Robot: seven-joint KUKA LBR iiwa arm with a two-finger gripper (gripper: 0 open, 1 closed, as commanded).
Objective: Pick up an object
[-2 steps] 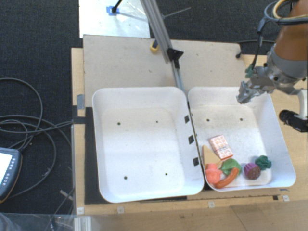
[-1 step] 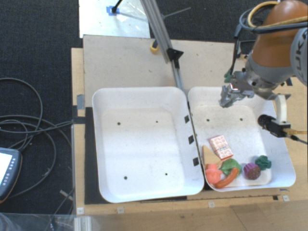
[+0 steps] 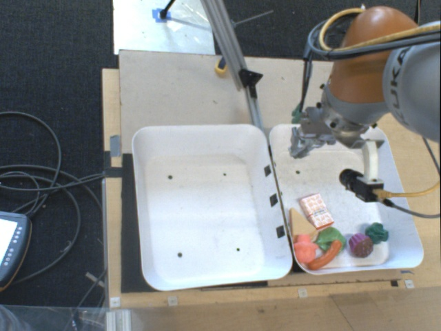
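Quick count for you: you've got two white bins on the bench, the left bin (image 3: 200,205) and the right bin (image 3: 403,212). All the small stuff sits bunched at the right bin's near edge, six pieces as far as I can tell: one pink-and-white box (image 3: 315,210), one tan wedge (image 3: 300,223), one orange-red round thing (image 3: 304,249), one orange carrot-like stick (image 3: 325,255), one purple ball (image 3: 360,245), one dark green lump (image 3: 377,232).
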